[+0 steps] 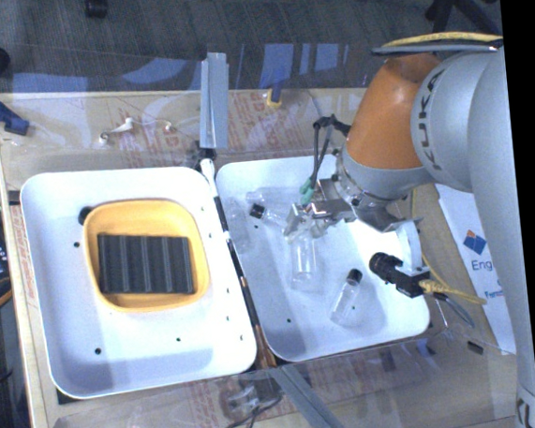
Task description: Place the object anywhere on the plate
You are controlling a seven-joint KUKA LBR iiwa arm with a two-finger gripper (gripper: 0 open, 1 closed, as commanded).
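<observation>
1. We saw the gripper [304, 222] low over the middle of the right white bin [284, 338], its metal fingers pointing down at a clear plastic bottle [302, 260] lying just beneath them; whether the fingers were spread or closed we could not tell, and nothing was plainly between them.
2. A second clear bottle with a black cap [347, 298] lay nearby in the same bin, apart from the gripper, and a third small clear piece [256, 209] sat near the bin's upper left.
3. The yellow rounded plate with dark ribbed centre [145, 255] rested in the left white bin [65, 359], well apart from the bottles, with nothing on it.
4. We judged the step to be the pick, not the transfer.
5. The next move called for a firm grip on one slippery bottle, a lift clear of the wall between the bins, then travel left to the plate.
</observation>
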